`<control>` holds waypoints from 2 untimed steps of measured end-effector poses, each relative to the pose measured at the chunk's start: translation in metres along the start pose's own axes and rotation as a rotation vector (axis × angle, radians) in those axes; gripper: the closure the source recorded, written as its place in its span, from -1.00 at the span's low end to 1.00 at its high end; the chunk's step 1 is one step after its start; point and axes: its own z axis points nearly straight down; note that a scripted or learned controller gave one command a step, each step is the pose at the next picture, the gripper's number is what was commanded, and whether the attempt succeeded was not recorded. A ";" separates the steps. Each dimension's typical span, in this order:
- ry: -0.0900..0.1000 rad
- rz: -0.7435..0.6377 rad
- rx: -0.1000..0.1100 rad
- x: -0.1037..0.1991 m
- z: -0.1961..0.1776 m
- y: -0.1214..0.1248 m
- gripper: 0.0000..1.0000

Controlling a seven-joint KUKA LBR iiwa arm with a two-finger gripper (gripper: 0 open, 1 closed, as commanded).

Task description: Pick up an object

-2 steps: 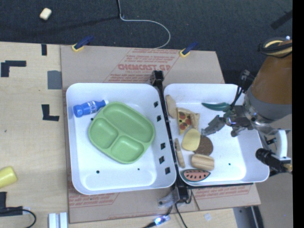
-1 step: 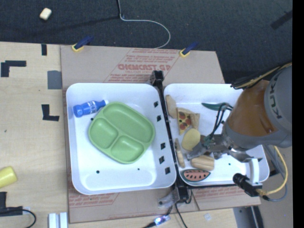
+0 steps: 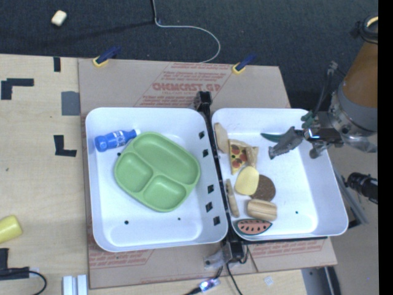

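Toy food lies clustered along the left side of the right bin (image 3: 319,201): pizza slice (image 3: 241,155), yellow piece (image 3: 247,180), brown cookie (image 3: 264,188), watermelon slice (image 3: 253,227). Above the bin's upper middle, the gripper (image 3: 275,144) hangs spread wide and empty. Best practice: centre over one outlying piece, such as the pizza slice, then descend straight.
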 end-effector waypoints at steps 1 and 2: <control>0.001 0.003 0.018 -0.001 0.000 -0.002 1.00; 0.003 -0.007 0.017 0.123 -0.004 -0.002 1.00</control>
